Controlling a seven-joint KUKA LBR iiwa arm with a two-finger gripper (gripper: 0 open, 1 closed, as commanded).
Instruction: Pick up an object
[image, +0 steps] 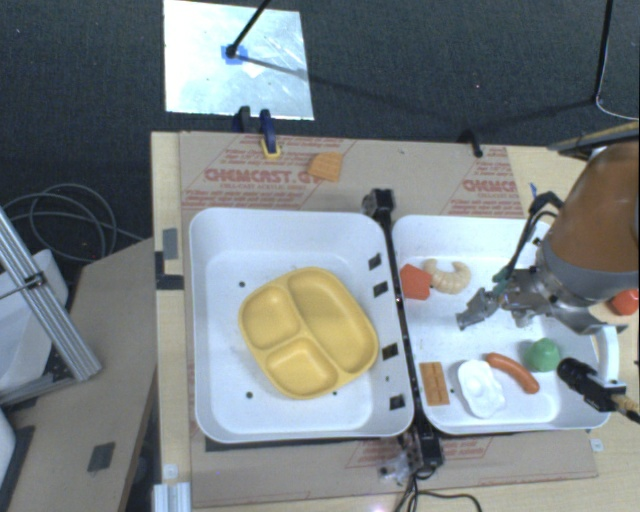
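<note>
Near row of right bin: tan wafer lies flat just beside the dividing wall, so it is likely too thin to grab and the wall blocks approach. White lump and sausage look to be touching, so a closure there may catch both or shove one away. Green ball is just beside the sausage and would probably roll if clipped off-centre. End effector sits mid-bin over bare floor, nothing seen held. Can't tell if it's wide or narrow, or its height. Closing here risks an empty grab. Farther back, croissant-shaped piece lies beside red block, so there's a double-contact risk. Task object is not yet chosen; candidates are all in this bin.
</note>
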